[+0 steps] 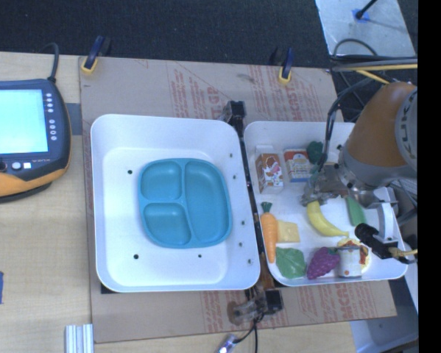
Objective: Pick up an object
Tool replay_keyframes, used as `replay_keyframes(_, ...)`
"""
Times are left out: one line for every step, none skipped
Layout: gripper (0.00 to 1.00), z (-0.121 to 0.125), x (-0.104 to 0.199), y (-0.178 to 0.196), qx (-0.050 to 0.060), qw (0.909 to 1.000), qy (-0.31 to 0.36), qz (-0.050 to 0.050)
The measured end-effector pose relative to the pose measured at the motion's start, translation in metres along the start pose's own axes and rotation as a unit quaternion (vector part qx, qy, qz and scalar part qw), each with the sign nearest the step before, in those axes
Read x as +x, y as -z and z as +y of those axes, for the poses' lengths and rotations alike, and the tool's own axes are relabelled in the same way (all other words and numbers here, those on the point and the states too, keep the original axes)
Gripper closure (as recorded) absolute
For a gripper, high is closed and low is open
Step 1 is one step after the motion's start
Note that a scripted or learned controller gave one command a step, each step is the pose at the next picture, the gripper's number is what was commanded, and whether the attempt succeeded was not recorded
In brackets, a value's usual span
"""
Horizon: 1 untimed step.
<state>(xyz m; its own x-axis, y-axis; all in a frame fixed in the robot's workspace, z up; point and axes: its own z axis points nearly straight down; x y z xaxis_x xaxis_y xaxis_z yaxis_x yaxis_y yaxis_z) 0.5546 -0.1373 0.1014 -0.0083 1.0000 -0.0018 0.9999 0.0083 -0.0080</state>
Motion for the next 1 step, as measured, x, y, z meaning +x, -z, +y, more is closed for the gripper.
replay_keyframes(1.0,-0.0059,0.0892,0.0909,-0.002,1.0,-0.001,0.001)
